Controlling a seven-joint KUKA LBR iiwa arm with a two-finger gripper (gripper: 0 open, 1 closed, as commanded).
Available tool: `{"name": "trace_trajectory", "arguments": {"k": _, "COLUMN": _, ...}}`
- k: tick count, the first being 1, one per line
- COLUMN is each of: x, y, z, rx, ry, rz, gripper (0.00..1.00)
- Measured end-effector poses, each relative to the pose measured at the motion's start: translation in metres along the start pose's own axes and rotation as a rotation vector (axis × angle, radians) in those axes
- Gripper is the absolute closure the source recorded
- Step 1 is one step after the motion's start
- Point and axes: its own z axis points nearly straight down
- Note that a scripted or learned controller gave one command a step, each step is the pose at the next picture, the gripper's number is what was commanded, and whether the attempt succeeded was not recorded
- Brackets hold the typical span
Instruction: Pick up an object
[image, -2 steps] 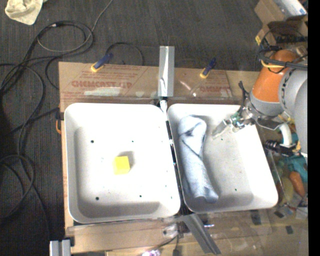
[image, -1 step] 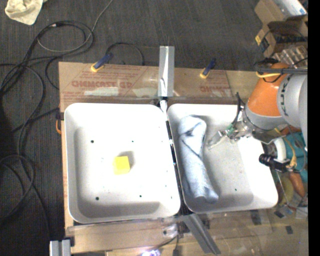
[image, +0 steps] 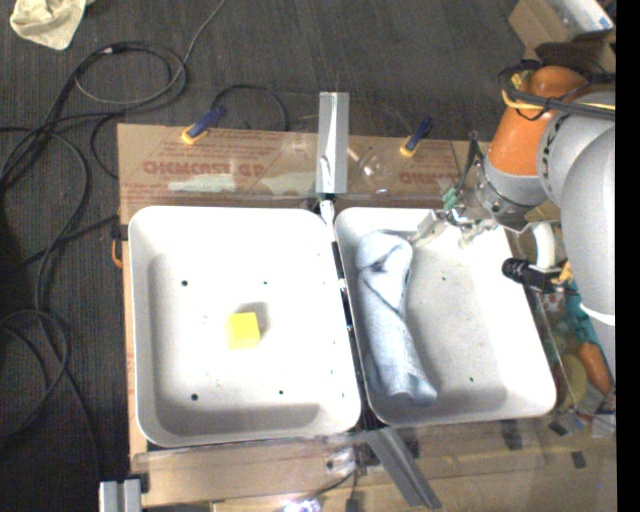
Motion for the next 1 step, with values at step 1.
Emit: {"name": "trace_trajectory", "arguments": {"k": 1, "x": -0.0063, "y": -0.0435, "z": 0.0355, "rx": -0.011, "ry": -0.004, "rz": -0.415, "gripper": 0.0}}
